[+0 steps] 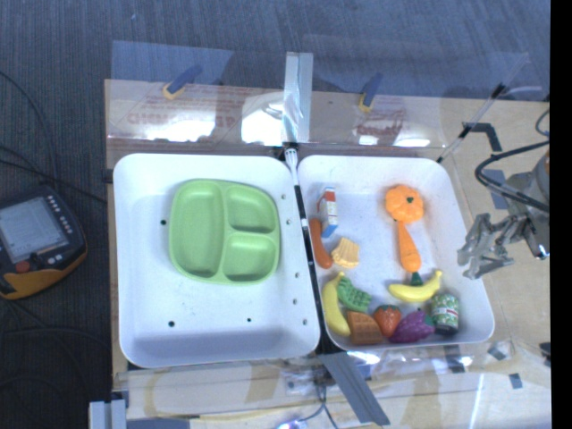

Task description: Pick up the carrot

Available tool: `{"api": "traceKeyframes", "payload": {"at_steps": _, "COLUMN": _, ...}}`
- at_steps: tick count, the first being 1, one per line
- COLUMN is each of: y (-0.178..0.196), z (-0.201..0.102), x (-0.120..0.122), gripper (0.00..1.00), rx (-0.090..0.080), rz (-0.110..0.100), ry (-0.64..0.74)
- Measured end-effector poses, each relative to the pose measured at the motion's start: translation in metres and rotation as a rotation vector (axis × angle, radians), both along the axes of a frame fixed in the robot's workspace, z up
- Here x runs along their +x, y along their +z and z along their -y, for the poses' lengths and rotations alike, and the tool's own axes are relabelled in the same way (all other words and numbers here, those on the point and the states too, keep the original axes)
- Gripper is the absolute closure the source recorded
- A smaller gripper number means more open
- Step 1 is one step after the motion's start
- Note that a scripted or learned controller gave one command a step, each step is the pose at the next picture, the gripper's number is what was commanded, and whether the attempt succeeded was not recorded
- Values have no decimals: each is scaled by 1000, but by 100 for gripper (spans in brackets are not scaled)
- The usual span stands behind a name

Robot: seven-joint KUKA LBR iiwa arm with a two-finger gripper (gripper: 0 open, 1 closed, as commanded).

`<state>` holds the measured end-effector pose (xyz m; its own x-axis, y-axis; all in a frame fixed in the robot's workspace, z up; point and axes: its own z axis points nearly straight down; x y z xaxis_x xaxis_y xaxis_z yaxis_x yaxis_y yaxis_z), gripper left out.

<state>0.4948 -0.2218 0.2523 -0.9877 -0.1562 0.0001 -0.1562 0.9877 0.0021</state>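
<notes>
Left of your grey two-finger gripper (pixel 487 250), jaws spread and gripping nothing, the slim orange plastic carrot (pixel 408 248) is touching a curved yellow plastic banana (pixel 416 288), risking a double grab.

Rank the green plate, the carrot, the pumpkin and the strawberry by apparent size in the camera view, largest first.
1. green plate
2. carrot, long and thin
3. pumpkin, close to the carrot in area, so this pair is uncertain
4. strawberry, partly hidden among neighbouring toys

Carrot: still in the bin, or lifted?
In the bin. The orange toy carrot lies flat on the right white bin's floor, below the orange pumpkin; the gripper sits outside that bin's right rim.
</notes>
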Motion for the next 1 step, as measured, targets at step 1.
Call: {"api": "traceKeyframes", "payload": {"at_steps": 1, "y": 12, "z": -1, "x": 2, "gripper": 100, "rx": -3, "rz": 8, "ry": 0}}
